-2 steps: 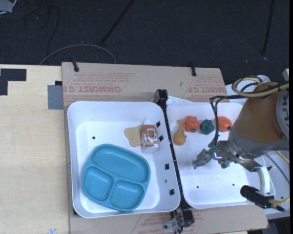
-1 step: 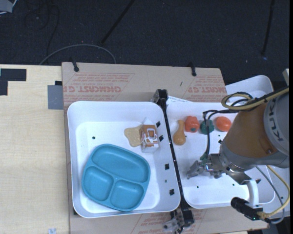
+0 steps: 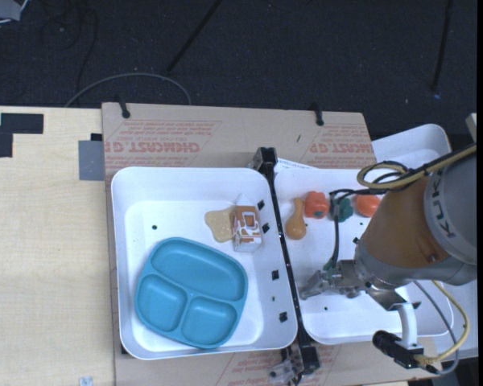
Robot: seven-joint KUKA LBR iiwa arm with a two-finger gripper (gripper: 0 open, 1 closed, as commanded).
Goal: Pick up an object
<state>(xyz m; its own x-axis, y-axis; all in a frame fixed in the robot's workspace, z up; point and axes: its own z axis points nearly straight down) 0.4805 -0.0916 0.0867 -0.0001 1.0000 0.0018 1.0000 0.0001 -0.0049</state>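
So your arm (image 3: 423, 223) is reaching in from the right and hanging low over the right bin (image 3: 338, 328), with the gripper (image 3: 326, 284) sitting near that bin's left wall, just beside the black divider (image 3: 280, 248) between the two bins. I honestly can't tell how far the fingers are open from this angle, they're a small metallic blur, and I'm not seeing anything between them, so treat it as an empty grasp for now.

The pickable stuff on your side is bunched at the far end of the right bin: a tan pear-shaped thing (image 3: 295, 223) close to the divider, then an orange piece (image 3: 315, 205), a green piece (image 3: 342, 208) and another orange one (image 3: 367, 205) partly tucked under the arm. The left bin (image 3: 122, 256) is carrying a blue divided plate (image 3: 191, 292), a small printed box (image 3: 246, 226) and a flat tan piece (image 3: 220, 224).

If you're going for the nearest target, I'd be aiming at the tan pear-shaped thing, since it's standing apart from the others. You're wanting to center over its fat end and straddle the narrow way. Watch the divider, because a finger clipping it is probably going to knock the try off. The cluster of orange and green looks too tight for a clean grab.
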